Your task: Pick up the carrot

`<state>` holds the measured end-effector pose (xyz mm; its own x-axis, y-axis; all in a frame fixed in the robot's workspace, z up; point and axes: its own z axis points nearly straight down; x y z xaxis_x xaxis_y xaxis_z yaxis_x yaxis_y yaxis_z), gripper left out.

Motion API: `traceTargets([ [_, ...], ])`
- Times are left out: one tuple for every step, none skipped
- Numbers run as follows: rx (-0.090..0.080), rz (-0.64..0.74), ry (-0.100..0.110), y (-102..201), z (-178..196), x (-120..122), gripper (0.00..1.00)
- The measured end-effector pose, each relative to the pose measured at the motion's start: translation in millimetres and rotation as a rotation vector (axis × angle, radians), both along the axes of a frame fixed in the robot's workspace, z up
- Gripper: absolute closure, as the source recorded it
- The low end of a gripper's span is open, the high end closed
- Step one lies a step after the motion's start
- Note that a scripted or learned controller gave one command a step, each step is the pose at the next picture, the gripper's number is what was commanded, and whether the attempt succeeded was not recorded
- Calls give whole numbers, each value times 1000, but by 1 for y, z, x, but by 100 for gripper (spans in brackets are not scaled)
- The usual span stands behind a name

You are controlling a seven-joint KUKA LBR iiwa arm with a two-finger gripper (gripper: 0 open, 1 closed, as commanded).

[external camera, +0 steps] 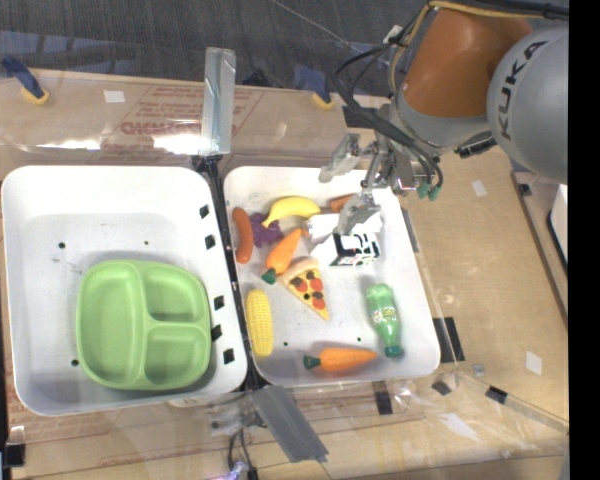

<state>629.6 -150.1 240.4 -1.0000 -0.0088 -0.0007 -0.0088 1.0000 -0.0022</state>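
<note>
The carrot (344,359) lies on its side near the front edge of the right bin (420,298), its fat orange body running left to right and tapering toward the right, with a small dark green stub at its left end; it touches nothing that can be made out, though the green bottle (384,318) stands just beside its narrow tip. A second, smaller orange carrot-like piece (283,253) (tilted, green at its lower end) lies near the middle of the same bin, between a slice of pizza (308,288) and a bunch of purple grapes (267,232); a banana (292,208) curves just behind them, a reddish sausage (242,234) lies along the left wall, and an ear of corn (260,322) sits at the front left. A black-and-white carton (355,248) rests toward the back right.

The arm (480,68) reaches in from the right, and its end effector (358,213) hangs over the back of the right bin, above the carton and well apart from the carrot at the front; whether its fingers are spread or closed cannot be told, and nothing can be seen between them.

The left bin (40,208) holds a green divided plate (143,324); both bins sit on the counter (480,268).
</note>
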Motion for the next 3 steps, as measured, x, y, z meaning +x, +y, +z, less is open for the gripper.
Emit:
traceTargets([
  [3,-255,5,22,-106,-41,0],
  [3,-654,5,52,-149,-37,0],
  [2,-646,3,53,-138,-35,100],
])
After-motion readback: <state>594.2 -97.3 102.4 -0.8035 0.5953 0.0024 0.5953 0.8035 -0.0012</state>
